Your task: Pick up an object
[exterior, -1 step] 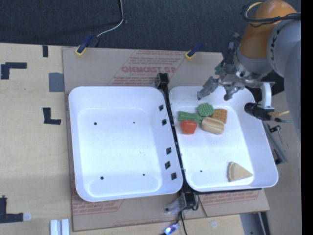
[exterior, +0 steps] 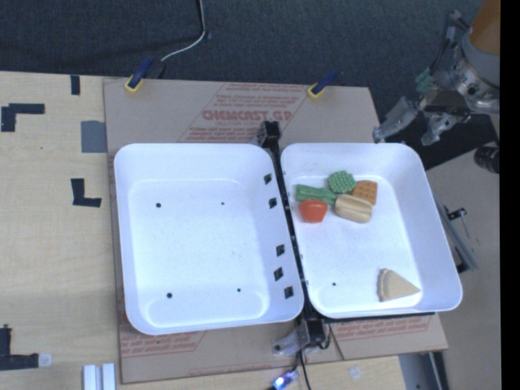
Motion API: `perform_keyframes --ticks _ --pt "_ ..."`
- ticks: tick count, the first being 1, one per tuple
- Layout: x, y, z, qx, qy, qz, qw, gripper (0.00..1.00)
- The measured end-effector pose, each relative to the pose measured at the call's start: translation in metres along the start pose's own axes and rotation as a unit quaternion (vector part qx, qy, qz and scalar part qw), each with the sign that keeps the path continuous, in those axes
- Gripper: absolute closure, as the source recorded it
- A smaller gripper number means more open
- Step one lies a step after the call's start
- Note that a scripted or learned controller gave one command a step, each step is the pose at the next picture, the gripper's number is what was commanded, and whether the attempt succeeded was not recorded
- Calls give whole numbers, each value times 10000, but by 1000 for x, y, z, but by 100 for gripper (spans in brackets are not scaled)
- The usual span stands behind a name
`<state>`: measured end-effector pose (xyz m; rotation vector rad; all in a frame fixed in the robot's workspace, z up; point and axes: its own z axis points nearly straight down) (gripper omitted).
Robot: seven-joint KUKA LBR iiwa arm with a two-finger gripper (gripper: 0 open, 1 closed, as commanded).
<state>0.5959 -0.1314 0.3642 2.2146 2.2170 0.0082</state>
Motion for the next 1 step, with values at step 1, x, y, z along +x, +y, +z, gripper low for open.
perform_keyframes --ticks 1 --pt "2 -26 -128 -31 -8 -2 10000 0"
